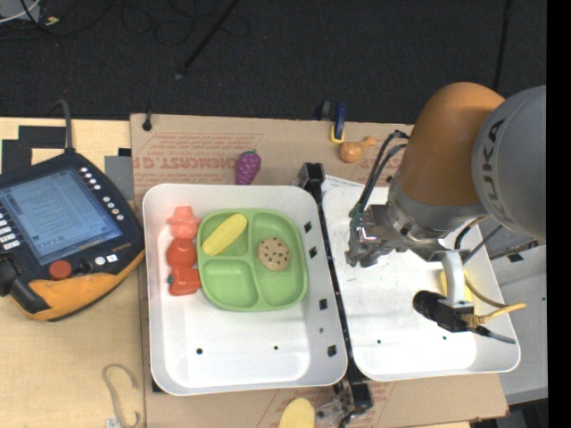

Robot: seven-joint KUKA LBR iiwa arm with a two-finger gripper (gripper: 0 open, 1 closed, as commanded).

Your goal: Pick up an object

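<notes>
Claw point(361, 250) low over right bin point(401, 350), close to that bin's wall on view-left. Open or closed: cannot tell.

Candidates all view-left of claw, across wall, in left bin point(232, 364):
- cookie point(273, 254) nearest
- corn point(223, 233) beyond it; both in compartments of plate point(236, 291)
- red figure point(182, 252) farthest, just beside plate

Likely light, stiff, smooth plastic.
- Corn: pinch across narrow middle.
- Cookie: flat, sits low, harder to take.
- Figure: take at waist.

Plate ridges and bin walls crowd approach. Bare floor in left bin, front half.

left bin point(234, 350): green tray point(234, 285), red toy point(182, 253) crowd rear | front floor open | right bin point(393, 333): floor open
</notes>
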